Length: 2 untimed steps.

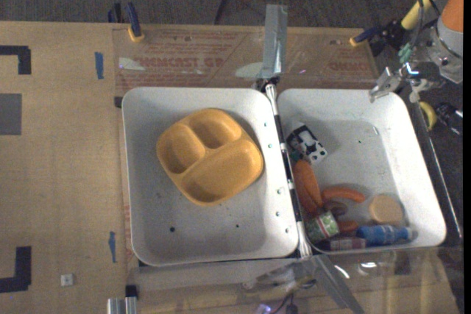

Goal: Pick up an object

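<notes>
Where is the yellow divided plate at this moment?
In the camera view, the yellow divided plate lies in the left white bin, slightly above its middle, left of the wall that parts it from the right bin.

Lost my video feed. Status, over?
Gripper above right bin's far right corner, nothing held. Objects clustered along near-left side, untouched. Yellow plate in left bin. Path clear.

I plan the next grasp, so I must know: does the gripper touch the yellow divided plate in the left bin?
Apart. The camera view shows the gripper at the right bin's far corner, and the yellow divided plate lies in the left bin.
</notes>
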Tool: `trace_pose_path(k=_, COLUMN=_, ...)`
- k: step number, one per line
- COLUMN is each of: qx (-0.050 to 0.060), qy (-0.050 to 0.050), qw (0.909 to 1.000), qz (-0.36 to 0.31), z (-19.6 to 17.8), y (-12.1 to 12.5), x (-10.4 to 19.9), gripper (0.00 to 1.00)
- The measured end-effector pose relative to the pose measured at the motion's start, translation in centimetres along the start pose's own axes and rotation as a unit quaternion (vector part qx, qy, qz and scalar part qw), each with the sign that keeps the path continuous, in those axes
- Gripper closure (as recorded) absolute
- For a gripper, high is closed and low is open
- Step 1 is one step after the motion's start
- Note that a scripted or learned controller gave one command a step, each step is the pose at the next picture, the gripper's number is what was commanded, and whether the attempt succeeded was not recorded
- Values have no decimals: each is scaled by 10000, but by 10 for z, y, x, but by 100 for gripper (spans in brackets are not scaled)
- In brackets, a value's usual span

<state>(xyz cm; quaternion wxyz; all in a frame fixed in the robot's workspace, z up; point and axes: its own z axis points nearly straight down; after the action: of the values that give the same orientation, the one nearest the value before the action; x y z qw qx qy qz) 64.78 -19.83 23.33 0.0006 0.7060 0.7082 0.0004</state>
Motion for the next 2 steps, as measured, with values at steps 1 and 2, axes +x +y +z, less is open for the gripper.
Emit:
trace_pose_path(k=1, qx=6, qy=0, qw=9988, qz=481, z=131, y=-40, x=34, gripper=0)
trace_pose_path(k=2, qx=-2, qy=-4, qw=9990, qz=454, z=-11, y=-114, x=30, gripper=0)
